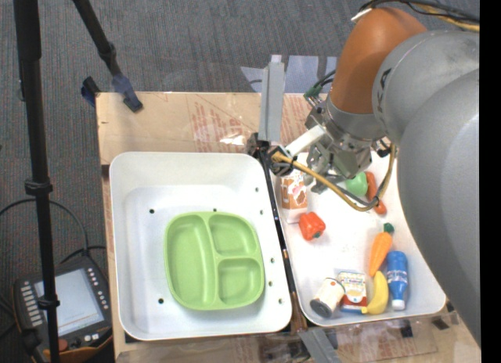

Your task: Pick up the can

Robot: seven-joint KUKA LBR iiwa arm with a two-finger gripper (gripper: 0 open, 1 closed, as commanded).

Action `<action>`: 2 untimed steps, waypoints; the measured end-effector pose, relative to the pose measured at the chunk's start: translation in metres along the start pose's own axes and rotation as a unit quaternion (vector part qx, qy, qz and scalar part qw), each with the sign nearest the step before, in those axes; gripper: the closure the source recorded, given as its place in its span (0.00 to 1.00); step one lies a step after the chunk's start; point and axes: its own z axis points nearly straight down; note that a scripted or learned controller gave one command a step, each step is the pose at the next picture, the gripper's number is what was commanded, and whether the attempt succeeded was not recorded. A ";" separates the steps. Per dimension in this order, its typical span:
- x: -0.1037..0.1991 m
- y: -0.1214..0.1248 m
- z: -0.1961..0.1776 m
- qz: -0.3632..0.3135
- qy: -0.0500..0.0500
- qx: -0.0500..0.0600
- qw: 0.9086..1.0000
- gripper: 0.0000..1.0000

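Can (pixel 326 297) on its side at right bin's (pixel 423 295) near edge, well apart from pincer (pixel 333 167), grip state unclear

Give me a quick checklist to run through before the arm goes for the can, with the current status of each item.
1. Can located: ok. The can lies on its side at the near end of the right bin.
2. Gripper near the can: not ok. The gripper is at the bin's far end, by the small carton.
3. Gripper free of load: cannot tell; the wrist hides it.
4. Room around the can: not ok. The small box touches it, and the banana lies just beyond.
5. Path along the bin: not ok. The red pepper and carrot lie between.
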 end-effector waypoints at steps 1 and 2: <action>0.017 -0.007 -0.178 0.094 0.001 -0.002 0.996 1.00; 0.018 -0.004 -0.184 0.097 -0.002 -0.001 0.995 1.00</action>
